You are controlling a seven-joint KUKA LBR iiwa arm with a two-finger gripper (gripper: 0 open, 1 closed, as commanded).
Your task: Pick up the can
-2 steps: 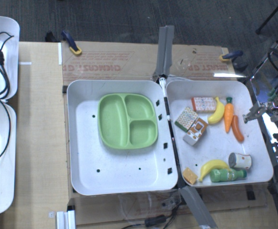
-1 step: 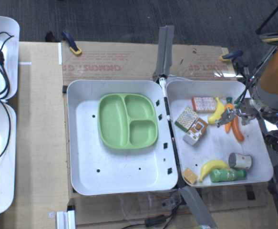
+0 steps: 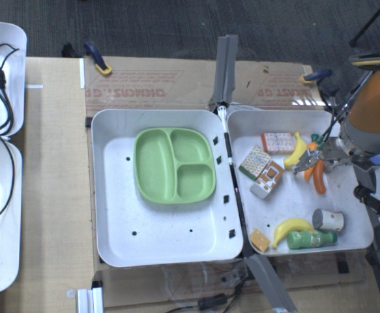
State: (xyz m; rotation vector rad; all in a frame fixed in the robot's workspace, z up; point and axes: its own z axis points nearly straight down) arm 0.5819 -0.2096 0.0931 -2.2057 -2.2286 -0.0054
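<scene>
Green bottle lay at right bin's near edge, can just behind. Pincer sat beside 1 carrot; its state could not be told.

Even, bright overhead light with soft, faint shadows. The two white bins reflect strongly and look slightly washed out, without hard glare. The floor at the top is dark and dim. Focus is fairly sharp throughout; small print is too coarse to read.
</scene>
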